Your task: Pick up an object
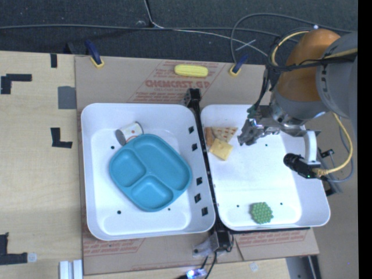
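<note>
In the right bin (290, 182) lie a tan cracker-like piece (222, 133) and a yellow wedge (221, 150) near the left wall, and a green bumpy ball (261, 212) near the front edge. My gripper (249, 135) hangs over the bin's back part, just right of the tan piece, pointing down. Nothing shows between its dark fingers. The left bin (99, 173) holds a blue divided tray (150, 171) and a small white can (129, 132) lying on its side behind the tray.
A yellow banana-like object (190, 70) lies on the cardboard behind the bins. Blue-and-yellow clamps (94, 56) hold the cardboard's back edge. A black divider (200, 156) runs between the bins. Cables loop behind the arm at the upper right.
</note>
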Tool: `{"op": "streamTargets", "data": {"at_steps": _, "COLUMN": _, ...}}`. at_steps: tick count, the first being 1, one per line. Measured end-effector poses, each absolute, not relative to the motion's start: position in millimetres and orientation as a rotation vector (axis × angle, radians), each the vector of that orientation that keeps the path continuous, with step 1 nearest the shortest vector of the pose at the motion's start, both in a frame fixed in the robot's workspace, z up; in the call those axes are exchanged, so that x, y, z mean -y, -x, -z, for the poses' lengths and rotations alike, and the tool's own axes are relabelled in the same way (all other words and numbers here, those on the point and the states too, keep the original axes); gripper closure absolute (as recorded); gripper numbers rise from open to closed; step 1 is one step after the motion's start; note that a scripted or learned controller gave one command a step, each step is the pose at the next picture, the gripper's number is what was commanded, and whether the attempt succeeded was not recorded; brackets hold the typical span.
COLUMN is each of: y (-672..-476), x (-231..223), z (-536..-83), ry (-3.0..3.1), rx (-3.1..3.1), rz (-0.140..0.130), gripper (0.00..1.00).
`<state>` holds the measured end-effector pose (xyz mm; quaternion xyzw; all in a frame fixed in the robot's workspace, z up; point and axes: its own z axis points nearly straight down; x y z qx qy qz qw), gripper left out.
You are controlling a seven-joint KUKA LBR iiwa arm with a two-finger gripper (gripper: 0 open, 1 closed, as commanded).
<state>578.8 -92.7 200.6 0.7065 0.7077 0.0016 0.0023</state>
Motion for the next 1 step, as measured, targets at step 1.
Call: {"op": "streamTargets", "data": {"at_steps": 1, "y": -579.5, "x": 92.8, "z": -225.6, "ry": -2.219, "rx": -2.222, "rz": -0.001, "gripper": 1.0}}
